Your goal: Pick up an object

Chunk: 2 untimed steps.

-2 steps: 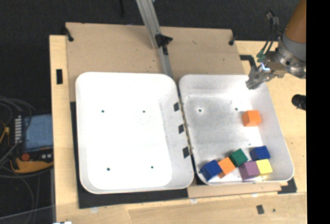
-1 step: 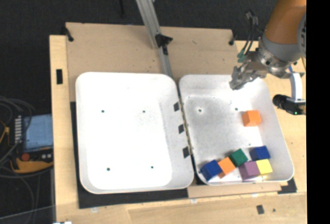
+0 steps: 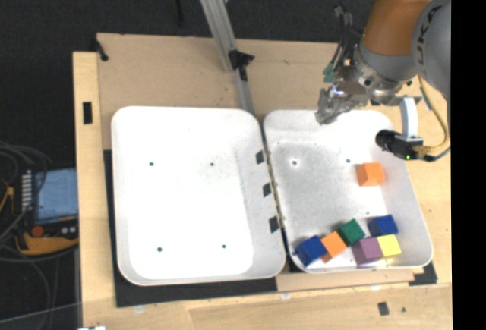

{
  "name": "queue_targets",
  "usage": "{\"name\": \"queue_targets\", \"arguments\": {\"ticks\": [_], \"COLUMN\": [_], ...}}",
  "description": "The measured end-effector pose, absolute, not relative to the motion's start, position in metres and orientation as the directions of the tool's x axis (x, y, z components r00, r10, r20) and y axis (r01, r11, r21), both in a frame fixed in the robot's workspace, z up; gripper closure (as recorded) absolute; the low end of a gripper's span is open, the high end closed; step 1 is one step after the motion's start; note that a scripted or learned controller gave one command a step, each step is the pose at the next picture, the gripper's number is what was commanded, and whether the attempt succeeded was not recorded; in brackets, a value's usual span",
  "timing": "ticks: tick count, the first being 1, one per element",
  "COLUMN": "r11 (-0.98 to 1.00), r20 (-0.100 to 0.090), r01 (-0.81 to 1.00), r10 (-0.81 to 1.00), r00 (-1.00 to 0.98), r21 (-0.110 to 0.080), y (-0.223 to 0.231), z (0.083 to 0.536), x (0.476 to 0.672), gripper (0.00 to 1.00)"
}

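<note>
My gripper (image 3: 328, 113) hangs over the far rim of the right bin (image 3: 319, 169), above its back edge, with nothing seen between its fingers. An orange cube (image 3: 370, 174) lies alone in the right half of that bin, well in front of and to the right of the gripper. Along the near edge sits a cluster: a blue cube (image 3: 310, 249), an orange cube (image 3: 333, 243), a green cube (image 3: 351, 232), a purple cube (image 3: 367, 249), a yellow cube (image 3: 389, 246) and another blue cube (image 3: 383, 226).
The left bin (image 3: 190, 192) lies beside the right one, with small black clips along the shared edge. A slanted metal rail (image 3: 220, 25) runs from the top down to the bins' junction. Cables and a blue device (image 3: 53, 196) sit off the bench at left.
</note>
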<state>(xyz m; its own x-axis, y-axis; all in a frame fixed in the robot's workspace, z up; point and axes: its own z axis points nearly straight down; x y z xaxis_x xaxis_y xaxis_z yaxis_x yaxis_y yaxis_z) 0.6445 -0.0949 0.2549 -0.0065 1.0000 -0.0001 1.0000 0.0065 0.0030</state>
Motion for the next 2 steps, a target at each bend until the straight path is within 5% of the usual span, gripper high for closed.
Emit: {"name": "queue_targets", "arguments": {"ticks": [2], "r11": [0.006], "r20": [0.000], "r01": [1.000], "r10": [1.000], "r00": [-0.006], "r21": [-0.003], "y": [0.015], "z": [0.244], "x": [0.642], "gripper": [1.00]}}
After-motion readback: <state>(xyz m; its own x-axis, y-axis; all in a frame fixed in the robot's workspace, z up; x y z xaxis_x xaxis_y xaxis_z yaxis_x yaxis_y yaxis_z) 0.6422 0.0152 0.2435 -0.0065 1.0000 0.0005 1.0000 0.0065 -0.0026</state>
